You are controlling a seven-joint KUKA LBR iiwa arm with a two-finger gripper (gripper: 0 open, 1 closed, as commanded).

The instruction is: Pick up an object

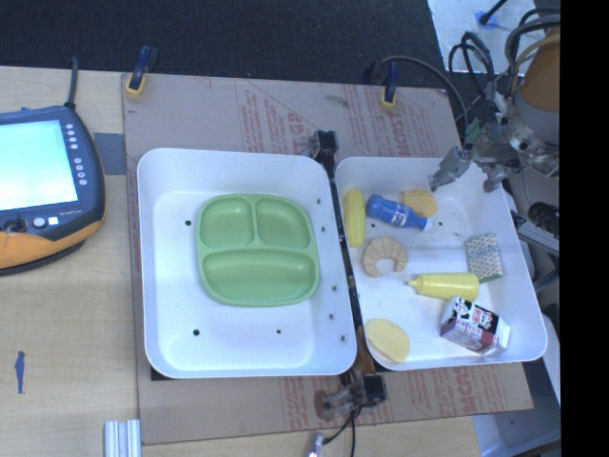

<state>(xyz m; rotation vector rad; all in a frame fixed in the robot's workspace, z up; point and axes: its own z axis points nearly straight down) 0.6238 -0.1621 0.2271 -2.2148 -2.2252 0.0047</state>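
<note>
No brand or label can be read: the small carton (470,326) near the front right corner of the right bin (529,348) carries black, white and pink print too small to make out, and the cardboard sheet (276,112) under both bins bears faint reddish lettering that stays illegible.

The left bin (162,346) holds a green divided plate (257,250) in its middle, with bare white floor all round it. The right bin is more crowded: a corn cob (354,217) lies along its left wall, a blue bottle (397,213) just beside that, a croissant (384,254) below, a yellow bottle (443,285) toward the middle, a patterned sponge (484,254) near the right wall, and a pale yellow disc (387,340) by the front edge. A tablet (43,184) sits on the bench (67,350) at far left.

The gripper (468,171) hangs over the right bin's back right corner, its fingers (446,173) spread apart with nothing between them. A small yellow piece (420,202) lies nearest, just left of and below them.
</note>
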